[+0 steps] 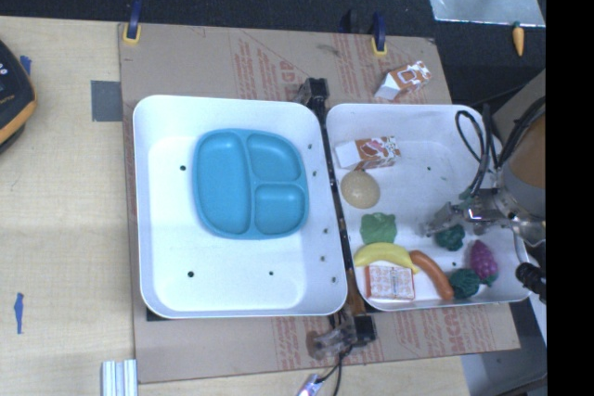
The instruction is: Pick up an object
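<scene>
My gripper (447, 221) is low in the right bin (422, 130), near its right wall, with the arm (520, 167) reaching in from the right. Directly under and just in front of it lies a dark green toy vegetable (451, 238), partly hidden by the gripper. Close by are purple grapes (482, 260), a green broccoli piece (464, 283) and an orange sausage (431, 273). Further left sit a yellow banana (381, 253), a red and white box (390, 282), a green leafy piece (378, 226), a beige round item (359, 189) and a small carton (377, 150).
The left bin (158, 199) holds a blue divided plate (249, 182). Another small carton (404, 81) lies on the cardboard behind the right bin. Black cables (471, 144) loop over the right bin's back right corner.
</scene>
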`<action>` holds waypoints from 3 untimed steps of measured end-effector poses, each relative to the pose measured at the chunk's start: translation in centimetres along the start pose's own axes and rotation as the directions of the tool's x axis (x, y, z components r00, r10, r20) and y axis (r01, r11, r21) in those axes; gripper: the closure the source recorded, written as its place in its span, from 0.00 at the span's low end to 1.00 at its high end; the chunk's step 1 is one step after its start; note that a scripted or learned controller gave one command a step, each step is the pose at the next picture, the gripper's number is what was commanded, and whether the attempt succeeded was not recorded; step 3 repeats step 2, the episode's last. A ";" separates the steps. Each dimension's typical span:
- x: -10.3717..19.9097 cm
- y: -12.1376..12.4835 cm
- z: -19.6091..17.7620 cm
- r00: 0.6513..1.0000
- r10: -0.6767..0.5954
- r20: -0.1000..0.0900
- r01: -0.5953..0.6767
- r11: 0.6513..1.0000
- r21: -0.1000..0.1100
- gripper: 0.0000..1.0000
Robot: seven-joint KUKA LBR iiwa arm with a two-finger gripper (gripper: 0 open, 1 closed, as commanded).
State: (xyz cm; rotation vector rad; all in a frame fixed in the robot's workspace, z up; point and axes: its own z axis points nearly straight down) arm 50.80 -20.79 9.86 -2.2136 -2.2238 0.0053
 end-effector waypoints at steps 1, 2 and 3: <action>-0.1 0.0 -1.1 1.000 -0.004 0.002 0.004 1.000 0.000 1.00; 9.1 7.2 0.5 1.000 -0.004 0.001 0.004 1.000 -0.006 1.00; 9.1 7.2 0.5 1.000 -0.004 0.001 0.004 1.000 -0.006 1.00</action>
